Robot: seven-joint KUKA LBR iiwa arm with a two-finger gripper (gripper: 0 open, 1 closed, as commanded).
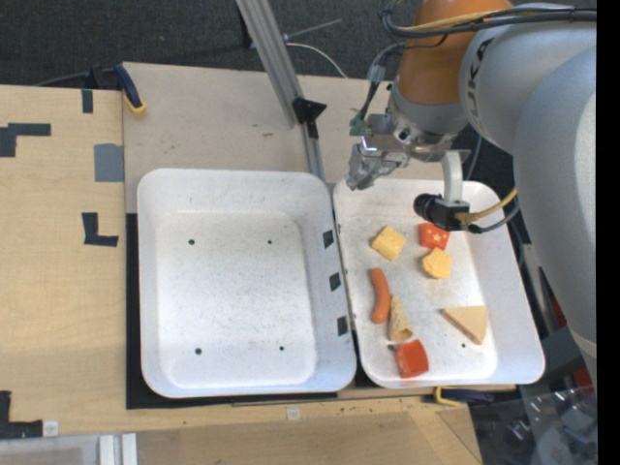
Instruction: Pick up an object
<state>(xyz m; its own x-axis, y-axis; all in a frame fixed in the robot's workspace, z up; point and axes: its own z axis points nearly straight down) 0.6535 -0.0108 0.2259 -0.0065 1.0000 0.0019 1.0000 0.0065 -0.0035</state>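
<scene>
The arm (504, 76) hangs over the right bin (513, 356) (its far-left corner), gripper (363, 174) raised and holding nothing, though I cannot tell its finger state. The pick looks not yet begun; next it must descend over a target, perhaps the orange sausage (380, 295), whose long axis runs near-to-far.

Small food pieces (387, 243) lie scattered in right bin (513, 356)

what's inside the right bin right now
In the right bin: a yellow block, a red piece, a yellow chunk, a sausage, a cone, a tan wedge, a red block. The arm covers its far corner.
</scene>
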